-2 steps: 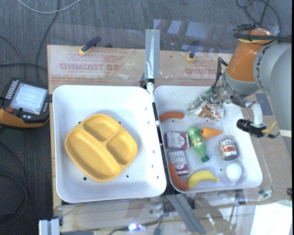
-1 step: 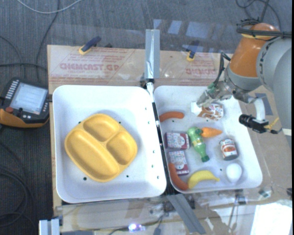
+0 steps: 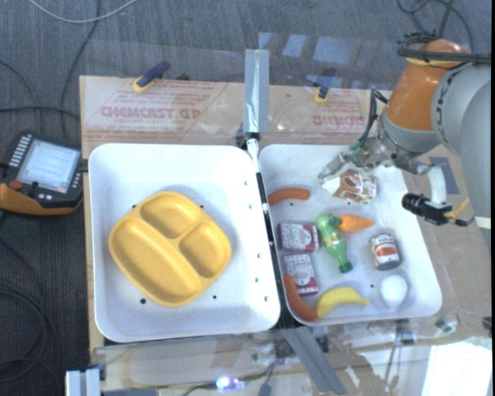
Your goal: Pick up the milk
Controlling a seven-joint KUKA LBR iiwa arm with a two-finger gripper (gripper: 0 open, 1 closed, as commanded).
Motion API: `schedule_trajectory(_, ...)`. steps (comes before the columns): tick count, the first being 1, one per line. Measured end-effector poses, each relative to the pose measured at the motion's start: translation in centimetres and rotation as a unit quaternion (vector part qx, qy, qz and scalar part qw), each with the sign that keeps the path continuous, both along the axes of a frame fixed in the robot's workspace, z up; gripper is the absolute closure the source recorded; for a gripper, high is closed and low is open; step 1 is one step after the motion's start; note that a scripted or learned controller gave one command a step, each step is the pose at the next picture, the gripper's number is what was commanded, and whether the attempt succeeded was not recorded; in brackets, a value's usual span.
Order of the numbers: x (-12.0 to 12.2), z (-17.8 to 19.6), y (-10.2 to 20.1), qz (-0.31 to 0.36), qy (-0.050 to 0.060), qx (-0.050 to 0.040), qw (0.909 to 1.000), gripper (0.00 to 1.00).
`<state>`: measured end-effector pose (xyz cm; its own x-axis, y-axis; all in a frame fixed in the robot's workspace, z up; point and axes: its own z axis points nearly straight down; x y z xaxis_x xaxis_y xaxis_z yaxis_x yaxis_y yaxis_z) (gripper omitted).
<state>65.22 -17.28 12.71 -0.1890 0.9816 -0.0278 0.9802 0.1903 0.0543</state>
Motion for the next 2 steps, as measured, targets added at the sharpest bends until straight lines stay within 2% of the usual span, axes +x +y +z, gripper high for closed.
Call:
schedule_trajectory(1,2.1,0.0,1.0,-0.169,0.019,0.0105,0.9853,0.00)
schedule_trajectory(2,-0.4,0.4,-0.9,-0.224,0.028,0.0142,0.9740,0.00)
